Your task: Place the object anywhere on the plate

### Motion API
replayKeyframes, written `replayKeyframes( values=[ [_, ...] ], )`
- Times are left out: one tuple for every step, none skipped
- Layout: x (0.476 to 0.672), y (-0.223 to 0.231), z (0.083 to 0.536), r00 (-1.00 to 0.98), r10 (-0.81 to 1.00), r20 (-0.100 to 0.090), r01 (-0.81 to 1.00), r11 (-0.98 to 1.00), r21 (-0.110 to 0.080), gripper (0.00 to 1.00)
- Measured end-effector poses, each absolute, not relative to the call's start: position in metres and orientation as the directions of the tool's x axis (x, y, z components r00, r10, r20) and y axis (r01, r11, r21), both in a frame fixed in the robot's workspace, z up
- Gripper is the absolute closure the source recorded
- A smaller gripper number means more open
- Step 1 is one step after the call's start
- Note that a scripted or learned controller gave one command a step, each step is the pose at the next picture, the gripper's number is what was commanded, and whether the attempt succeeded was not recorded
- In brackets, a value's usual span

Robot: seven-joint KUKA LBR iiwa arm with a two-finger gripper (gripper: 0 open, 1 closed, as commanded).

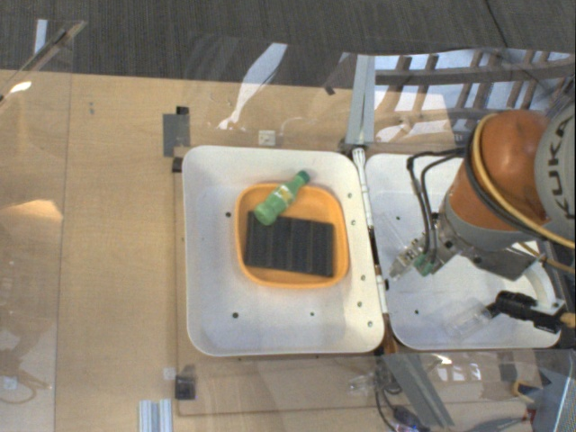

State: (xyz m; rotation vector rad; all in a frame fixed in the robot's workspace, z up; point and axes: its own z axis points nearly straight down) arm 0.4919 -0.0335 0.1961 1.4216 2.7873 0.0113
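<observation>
From my seat I see a pale wooden bench [90, 268] filling most of the frame, with glare patches at the left and upper middle. Dark ribbed flooring [225, 12] runs along the top. A metal frame [450, 88] crosses the upper right. Small black brackets [177, 131] sit on the bench near the centre-left.

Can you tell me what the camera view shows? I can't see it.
A green bottle lies tilted across the back rim of an orange plate in the left white bin. A dark ridged block lies on that plate, and the robot's gripper is over the right bin.
</observation>
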Motion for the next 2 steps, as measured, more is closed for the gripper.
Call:
replayKeyframes(
  values=[
    [0.492, -0.034, 0.196, -0.587, 0.810, -0.008, 0.810, 0.587, 0.012, 0.00],
    [0.494, -0.033, 0.207, -0.590, 0.807, -0.011, 0.807, 0.590, 0.017, 1.00]
  ],
)
